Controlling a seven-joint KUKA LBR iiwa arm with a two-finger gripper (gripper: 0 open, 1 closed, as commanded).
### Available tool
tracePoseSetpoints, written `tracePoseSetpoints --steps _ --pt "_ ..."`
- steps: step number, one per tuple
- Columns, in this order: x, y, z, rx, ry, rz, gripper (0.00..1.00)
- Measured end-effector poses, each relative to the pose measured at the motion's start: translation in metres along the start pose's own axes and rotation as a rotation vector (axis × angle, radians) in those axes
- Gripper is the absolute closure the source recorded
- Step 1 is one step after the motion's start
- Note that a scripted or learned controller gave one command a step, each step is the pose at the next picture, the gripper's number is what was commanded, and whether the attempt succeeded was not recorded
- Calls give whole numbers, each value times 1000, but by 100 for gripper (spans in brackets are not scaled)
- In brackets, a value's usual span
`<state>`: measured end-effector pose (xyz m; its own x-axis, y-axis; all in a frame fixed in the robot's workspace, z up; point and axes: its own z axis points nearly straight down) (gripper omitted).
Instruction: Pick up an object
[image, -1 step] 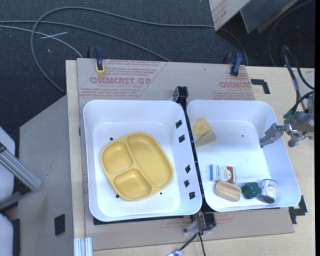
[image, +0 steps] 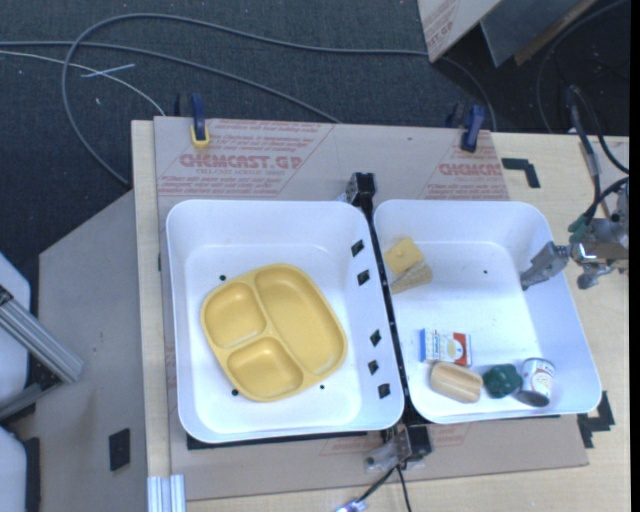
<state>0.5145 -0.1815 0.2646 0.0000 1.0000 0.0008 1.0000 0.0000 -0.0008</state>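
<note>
camera view | gripper (image: 545, 264) at right bin (image: 560, 330) far-right rim, finger state cannot tell, nothing seen held | targets along near edge: bun (image: 455, 382), ball (image: 501, 380), can (image: 537, 381) touching, box (image: 444, 347) just behind | bun long axis left-right | risk: crowded cluster, fingers may nudge neighbours or slip off

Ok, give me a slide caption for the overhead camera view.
Gripper at the right bin's far edge; yellow divided tray in the left bin.
</note>
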Motion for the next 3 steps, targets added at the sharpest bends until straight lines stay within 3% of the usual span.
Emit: tracePoseSetpoints --steps 3 --pt "-1 -3 177 3 2 0 0"
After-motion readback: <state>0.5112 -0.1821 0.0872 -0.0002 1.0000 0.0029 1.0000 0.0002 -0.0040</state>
